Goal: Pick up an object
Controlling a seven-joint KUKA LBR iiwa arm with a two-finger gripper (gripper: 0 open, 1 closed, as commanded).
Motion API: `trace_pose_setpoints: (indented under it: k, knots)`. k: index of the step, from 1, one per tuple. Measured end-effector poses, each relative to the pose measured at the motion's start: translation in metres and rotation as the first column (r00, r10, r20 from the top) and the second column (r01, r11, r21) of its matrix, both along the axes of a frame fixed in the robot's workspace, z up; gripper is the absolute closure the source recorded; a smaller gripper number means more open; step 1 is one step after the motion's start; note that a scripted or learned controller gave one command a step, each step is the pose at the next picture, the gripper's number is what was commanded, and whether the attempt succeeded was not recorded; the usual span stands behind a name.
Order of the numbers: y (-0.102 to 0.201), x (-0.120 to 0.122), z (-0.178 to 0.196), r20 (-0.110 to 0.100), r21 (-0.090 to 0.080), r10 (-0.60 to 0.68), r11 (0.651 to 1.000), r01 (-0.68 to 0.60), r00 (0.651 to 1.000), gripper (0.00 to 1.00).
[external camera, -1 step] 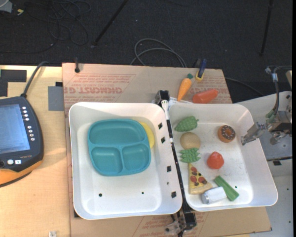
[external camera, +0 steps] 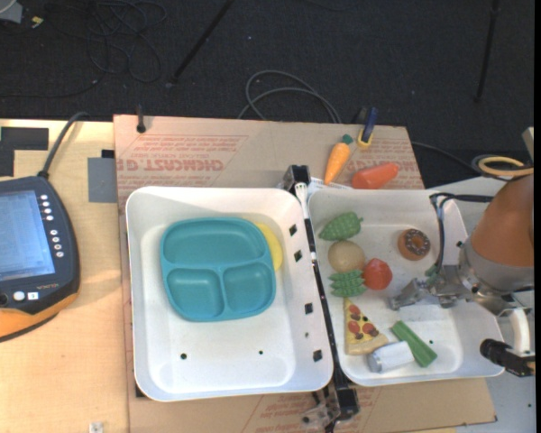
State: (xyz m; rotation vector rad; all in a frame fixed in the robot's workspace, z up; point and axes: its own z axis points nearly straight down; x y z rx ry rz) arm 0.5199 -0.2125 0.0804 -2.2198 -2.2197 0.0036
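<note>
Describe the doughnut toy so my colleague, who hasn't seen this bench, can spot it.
Look in the right-hand white bin, the one crowded with toy food. Near its back right part lies a small round brown doughnut toy, apart from the red tomato-like ball in front of it. It is the bin's only ring-shaped brown piece.

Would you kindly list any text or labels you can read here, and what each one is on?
Red print on the cardboard sheet, upside down from this camera: too blurred to read for certain.
Lines of text on the tablet screen: too small to read.
Nothing else carries legible text.
</note>
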Motion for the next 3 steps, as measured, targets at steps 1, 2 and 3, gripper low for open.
trace_pose_setpoints:
  k: [1, 2, 3]
  knots:
    - [0.047, 0.053, 0.007, 0.002, 0.001, 0.003, 1.000, -0.003, 1.000, 0.00]
    - [0.132, -0.029, 0.008, 0.006, -0.006, -0.002, 1.000, 0.002, 1.000, 0.00]
    - [0.130, -0.027, 0.017, 0.001, -0.001, -0.008, 1.000, 0.008, 1.000, 1.00]
